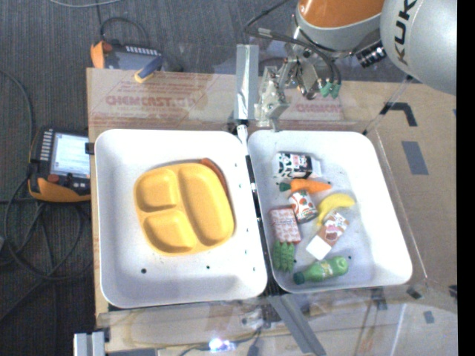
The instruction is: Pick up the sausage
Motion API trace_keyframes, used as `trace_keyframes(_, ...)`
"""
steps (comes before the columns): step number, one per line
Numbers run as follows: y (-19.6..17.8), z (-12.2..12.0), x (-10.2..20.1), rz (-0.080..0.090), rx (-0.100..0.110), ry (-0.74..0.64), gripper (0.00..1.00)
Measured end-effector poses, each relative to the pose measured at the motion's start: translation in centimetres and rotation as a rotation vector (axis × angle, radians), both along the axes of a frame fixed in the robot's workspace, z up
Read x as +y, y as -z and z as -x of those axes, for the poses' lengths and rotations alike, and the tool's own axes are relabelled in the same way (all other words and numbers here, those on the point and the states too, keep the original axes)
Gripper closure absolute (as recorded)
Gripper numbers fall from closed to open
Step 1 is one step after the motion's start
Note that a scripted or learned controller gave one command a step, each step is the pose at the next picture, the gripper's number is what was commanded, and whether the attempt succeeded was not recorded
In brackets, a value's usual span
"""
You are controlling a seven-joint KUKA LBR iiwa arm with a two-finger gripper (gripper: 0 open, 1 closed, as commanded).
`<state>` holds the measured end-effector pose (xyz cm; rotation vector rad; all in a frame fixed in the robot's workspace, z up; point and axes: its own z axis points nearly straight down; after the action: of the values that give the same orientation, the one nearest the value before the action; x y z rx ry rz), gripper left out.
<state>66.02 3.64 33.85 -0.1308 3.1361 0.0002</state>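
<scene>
Starting at the far left, the teach pendant lies on the floor beside the bench, out of play. Next comes the left bin, with a yellow divided plate sitting in its middle. What I take to be the sausage is a thin reddish-brown sliver showing at the plate's upper right edge, close to the wall shared with the other bin (most of it is hidden by the plate, so I can't tell whether it lies under the rim or just beside it).

Further right, the gripper hangs over the cardboard behind the bins, near the seam between them. I cannot tell from here whether it is wide or narrow, and I see nothing in it.

The right bin holds the clutter: a cow-print carton, a carrot, a banana and some green pieces near the front.

To do the approach well, I judge the tool should come forward and left, then descend along the sliver's length, clear of the plate's rim. Too far left and it lands on the plate; too far right and it hits the bin wall.
</scene>
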Motion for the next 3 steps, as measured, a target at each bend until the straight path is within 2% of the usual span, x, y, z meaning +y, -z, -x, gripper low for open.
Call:
trace_keyframes(1,-0.9,-0.2,0.1,-0.003,-0.003,0.001,1.0)
trace_keyframes(2,-0.8,-1.0,0.7,-0.001,-0.001,-0.461,1.0)
trace_keyframes(3,1.7,-1.0,0.2,-0.002,-0.001,-0.865,1.0)
